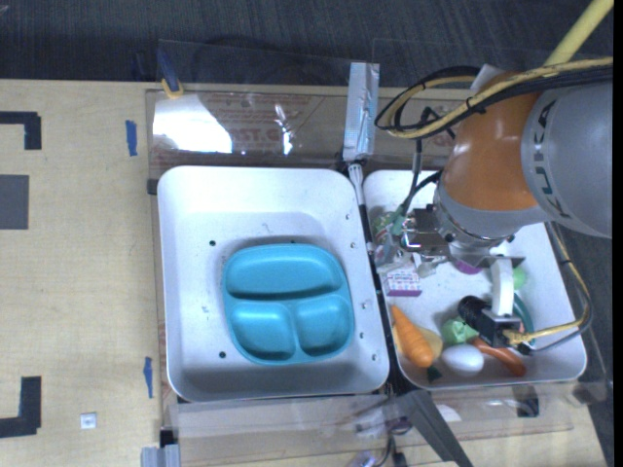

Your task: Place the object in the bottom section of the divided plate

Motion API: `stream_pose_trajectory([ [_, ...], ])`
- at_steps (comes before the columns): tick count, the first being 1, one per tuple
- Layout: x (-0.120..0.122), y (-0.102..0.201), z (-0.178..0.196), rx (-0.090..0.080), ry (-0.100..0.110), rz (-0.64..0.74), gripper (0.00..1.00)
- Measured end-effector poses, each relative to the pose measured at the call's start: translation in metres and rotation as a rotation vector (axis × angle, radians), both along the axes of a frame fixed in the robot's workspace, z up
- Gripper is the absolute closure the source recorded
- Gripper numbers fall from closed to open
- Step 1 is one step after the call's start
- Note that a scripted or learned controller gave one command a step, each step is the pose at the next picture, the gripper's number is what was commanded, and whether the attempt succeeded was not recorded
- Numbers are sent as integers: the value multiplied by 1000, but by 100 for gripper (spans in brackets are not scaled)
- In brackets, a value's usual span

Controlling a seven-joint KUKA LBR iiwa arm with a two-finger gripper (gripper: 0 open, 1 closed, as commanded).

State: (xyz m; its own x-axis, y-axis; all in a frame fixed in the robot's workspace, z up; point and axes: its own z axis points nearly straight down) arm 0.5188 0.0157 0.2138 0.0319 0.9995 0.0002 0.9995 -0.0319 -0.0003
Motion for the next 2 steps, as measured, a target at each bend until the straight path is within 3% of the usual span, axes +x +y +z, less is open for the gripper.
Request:
stream_pose_trajectory([
  [1,11,69,16,1,-1,36,100],
  [2,11,68,16,0,-1,35,0],
])
